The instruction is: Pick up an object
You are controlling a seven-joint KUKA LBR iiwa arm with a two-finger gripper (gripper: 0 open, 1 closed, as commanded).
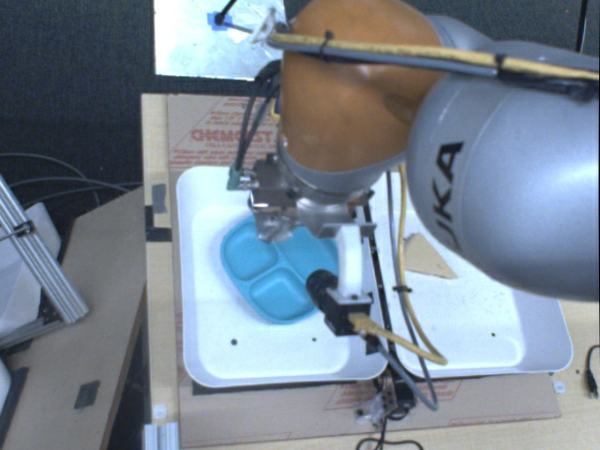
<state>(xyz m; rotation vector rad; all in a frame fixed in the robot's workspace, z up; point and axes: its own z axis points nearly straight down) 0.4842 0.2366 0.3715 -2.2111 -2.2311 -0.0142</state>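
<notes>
Grey arm w/ orange band fills my view's top right, wrist down over left bin. Jaws sit right above a blue divided tray, seem to touch its upper edge; can't tell how far open. Tray lies flat in left bin. Right bin has a tan flat scrap.

Glossy blue plastic tray, smooth matt white plastic bins, brushed metal wrist w/ glossy orange band, matt cardboard sheet under.
</notes>
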